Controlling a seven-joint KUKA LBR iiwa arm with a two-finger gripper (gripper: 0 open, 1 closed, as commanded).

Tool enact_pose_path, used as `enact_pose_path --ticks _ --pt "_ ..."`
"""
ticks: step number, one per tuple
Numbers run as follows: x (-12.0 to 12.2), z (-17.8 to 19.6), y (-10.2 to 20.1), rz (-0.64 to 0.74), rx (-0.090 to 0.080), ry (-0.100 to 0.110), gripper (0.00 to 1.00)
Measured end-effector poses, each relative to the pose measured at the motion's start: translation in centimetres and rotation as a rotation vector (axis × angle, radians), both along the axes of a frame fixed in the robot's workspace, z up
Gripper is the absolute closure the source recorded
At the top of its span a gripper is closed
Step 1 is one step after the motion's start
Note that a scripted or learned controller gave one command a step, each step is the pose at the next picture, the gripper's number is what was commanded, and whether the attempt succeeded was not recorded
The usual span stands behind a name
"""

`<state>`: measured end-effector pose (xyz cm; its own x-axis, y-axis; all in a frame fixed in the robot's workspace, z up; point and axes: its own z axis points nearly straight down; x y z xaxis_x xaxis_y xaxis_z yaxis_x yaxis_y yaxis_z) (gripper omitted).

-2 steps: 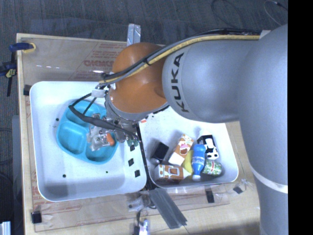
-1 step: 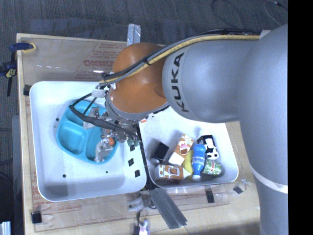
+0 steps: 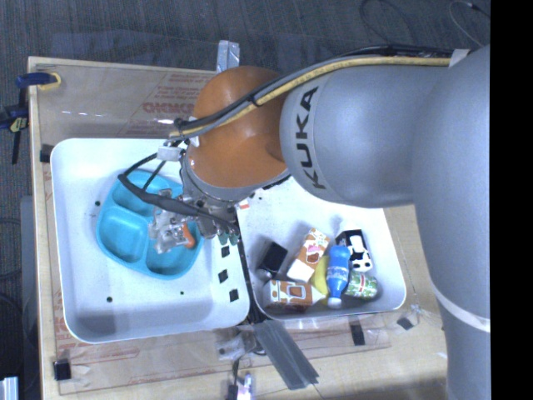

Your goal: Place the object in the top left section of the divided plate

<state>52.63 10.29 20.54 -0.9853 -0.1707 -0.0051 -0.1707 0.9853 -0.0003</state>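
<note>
A blue divided plate [image 3: 125, 223] lies in the left white bin [image 3: 83, 307]. My gripper [image 3: 173, 233] hangs over the plate's right side, above the lower right section. A small orange bit [image 3: 190, 241] shows right by the fingertips; whether it is held I cannot tell. The arm's orange band [image 3: 237, 136] and grey body cover the plate's upper right part.
The right bin [image 3: 391, 294] holds several things: a blue bottle [image 3: 337, 273], a black-and-white cow toy [image 3: 356, 252], a black block [image 3: 271, 257], small cartons and a yellow piece. Black cables [image 3: 141, 182] loop over the plate's top. A dark divider runs between the bins.
</note>
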Motion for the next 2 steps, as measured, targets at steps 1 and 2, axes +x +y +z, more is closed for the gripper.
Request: enact_pose_path --ticks 1,2 --pt "0.0 0.0 0.0 0.0 0.0 0.0 0.0" --pt "-3.2 8.4 3.5 0.244 -0.001 -0.001 0.0"
